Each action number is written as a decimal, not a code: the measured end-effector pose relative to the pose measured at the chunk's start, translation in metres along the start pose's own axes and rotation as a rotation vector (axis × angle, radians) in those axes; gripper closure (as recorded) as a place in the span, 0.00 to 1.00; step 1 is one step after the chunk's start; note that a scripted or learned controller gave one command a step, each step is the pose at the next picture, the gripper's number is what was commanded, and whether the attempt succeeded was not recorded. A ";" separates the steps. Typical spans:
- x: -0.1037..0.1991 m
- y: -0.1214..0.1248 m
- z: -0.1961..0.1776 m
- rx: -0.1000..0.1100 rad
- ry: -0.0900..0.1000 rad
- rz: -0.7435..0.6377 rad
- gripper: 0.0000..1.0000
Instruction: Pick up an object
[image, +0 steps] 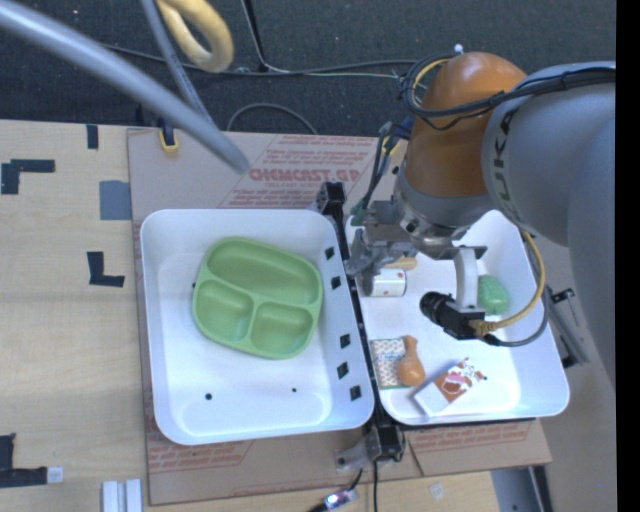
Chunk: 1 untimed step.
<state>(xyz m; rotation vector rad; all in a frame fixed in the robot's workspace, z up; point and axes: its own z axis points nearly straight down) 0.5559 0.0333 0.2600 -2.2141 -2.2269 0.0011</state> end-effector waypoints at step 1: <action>0.047 0.027 0.007 0.000 0.000 0.000 1.00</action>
